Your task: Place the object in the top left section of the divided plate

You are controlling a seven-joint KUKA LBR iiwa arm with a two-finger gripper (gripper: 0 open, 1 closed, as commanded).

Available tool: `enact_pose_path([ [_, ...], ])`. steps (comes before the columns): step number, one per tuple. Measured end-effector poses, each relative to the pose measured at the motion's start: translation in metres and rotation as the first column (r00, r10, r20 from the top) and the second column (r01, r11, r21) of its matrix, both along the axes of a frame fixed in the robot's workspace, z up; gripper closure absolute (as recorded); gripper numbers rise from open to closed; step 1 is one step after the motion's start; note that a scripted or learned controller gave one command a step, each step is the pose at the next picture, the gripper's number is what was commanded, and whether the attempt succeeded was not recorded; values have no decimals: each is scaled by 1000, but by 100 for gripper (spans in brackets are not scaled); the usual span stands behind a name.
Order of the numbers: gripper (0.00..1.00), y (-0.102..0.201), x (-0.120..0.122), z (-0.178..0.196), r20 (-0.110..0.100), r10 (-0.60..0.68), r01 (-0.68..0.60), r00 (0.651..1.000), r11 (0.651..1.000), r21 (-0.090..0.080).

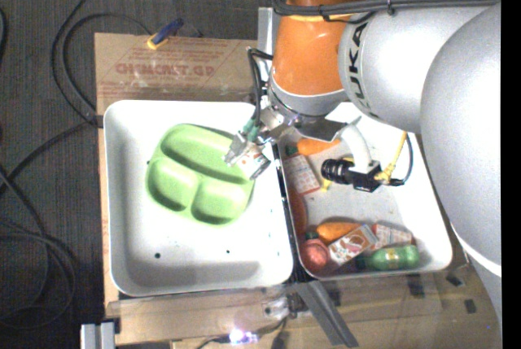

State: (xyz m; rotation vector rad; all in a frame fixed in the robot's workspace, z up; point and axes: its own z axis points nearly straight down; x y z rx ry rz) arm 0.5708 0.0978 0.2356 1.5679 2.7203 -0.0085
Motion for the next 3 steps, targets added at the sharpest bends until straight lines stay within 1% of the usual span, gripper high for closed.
enact_pose_path([
  [1, 100, -16, 4, -54, -3, -211, 211, 978, 977, 4],
  [2, 0, -17, 4, -53, -3, -211, 211, 977, 977, 4],
  [3, 0, 6, -36, -103, 9, -143, 143, 990, 990, 6],
])
